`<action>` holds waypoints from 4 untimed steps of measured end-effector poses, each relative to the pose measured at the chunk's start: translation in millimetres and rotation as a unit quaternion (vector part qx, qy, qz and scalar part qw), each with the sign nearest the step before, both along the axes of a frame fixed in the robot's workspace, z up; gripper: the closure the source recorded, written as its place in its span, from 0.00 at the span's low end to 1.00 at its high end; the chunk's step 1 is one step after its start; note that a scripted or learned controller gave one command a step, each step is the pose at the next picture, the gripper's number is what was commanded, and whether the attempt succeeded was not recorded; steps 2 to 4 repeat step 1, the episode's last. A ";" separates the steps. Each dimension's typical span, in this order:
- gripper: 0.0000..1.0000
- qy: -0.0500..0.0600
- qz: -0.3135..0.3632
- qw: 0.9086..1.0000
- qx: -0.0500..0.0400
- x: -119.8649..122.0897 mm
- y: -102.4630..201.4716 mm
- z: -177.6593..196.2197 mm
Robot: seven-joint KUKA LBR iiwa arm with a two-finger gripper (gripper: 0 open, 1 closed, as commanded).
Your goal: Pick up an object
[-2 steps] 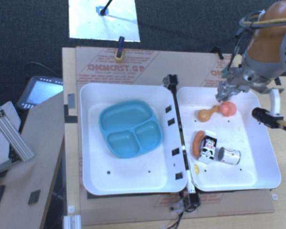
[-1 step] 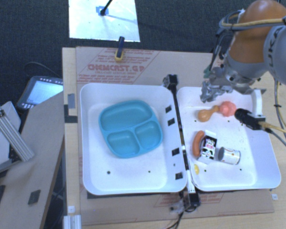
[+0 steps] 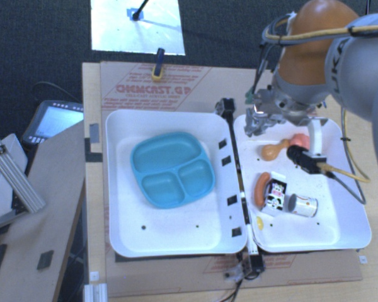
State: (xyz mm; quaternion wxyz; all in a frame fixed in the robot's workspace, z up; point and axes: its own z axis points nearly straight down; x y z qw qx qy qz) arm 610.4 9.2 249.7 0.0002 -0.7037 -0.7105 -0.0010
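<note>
bench on dark carpet, seen from above.
a tan board (image 3: 157,87) with red print covers the bench top, its far edge held by a yellow clamp (image 3: 158,72). beyond it, up and to the left, a shiny metal sheet (image 3: 137,17) lies on the dark grey carpet (image 3: 38,36). at the left a grey tablet (image 3: 50,123) rests on a lower brown table (image 3: 44,219), with a ribbed metal bar (image 3: 9,168) slanting beside it. light is even, shadows soft.
</note>
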 end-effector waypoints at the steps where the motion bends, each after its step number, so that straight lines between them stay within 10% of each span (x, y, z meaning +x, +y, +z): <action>1: 1.00 0.001 0.000 1.000 0.000 -16.2 61.6 -4.2; 4: 1.00 0.001 0.000 1.000 0.000 -16.2 61.6 -4.2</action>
